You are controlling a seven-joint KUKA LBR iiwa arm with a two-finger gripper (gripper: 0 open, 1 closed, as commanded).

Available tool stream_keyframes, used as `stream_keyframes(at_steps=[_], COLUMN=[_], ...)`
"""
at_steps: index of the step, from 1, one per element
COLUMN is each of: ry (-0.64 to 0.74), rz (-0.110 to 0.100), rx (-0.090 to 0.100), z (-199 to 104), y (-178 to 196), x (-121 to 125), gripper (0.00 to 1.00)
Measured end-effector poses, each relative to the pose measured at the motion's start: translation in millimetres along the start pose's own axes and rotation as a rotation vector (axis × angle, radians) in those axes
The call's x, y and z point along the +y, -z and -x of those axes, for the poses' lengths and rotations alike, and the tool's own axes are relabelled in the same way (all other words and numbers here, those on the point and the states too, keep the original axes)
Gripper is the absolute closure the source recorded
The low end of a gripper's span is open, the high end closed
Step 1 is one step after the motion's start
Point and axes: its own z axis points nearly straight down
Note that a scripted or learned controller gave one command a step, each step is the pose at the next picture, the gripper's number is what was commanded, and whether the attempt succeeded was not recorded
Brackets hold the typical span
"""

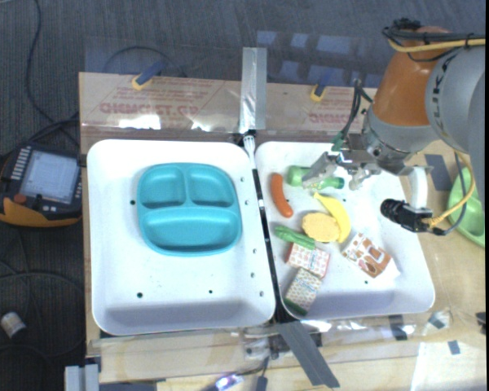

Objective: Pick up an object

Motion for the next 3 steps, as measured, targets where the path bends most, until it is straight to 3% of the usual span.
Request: stream_keyframes(at_steps=[1,2,3], ry=[0.204,0.204,0.145], rz=[0.011,0.014,0.001], rx=[-0.005,-0.002,-0.003], z=[68,67,52], y=[-106,-95,-8], x=[-2,-1,38], gripper=[0.00,1.00,1.00])
